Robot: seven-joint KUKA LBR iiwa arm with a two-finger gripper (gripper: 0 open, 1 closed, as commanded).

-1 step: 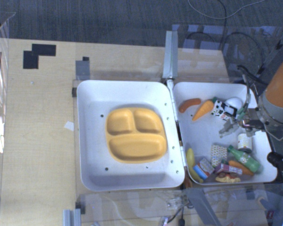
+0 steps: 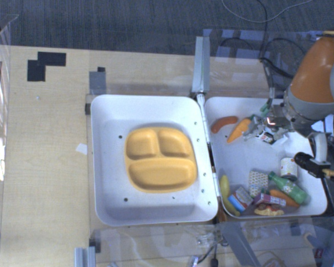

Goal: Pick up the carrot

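Right bin [image 2: 300, 149] holds the carrot [image 2: 237, 130] touching the pincer [image 2: 258, 127], whose state I cannot tell.

A yellow three-compartment plastic plate [image 2: 161, 159] is sitting in my left bin [image 2: 108, 204]; a green plastic bottle [image 2: 289, 188] is lying at five o'clock in the right bin [image 2: 234, 154].

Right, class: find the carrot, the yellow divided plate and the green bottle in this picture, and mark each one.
carrot [image 2: 239, 129], camera view, middle of its orange body in the right bin.
yellow divided plate [image 2: 161, 158], camera view, on the ridge between its compartments, left bin.
green bottle [image 2: 288, 187], camera view, mid-body, right bin.
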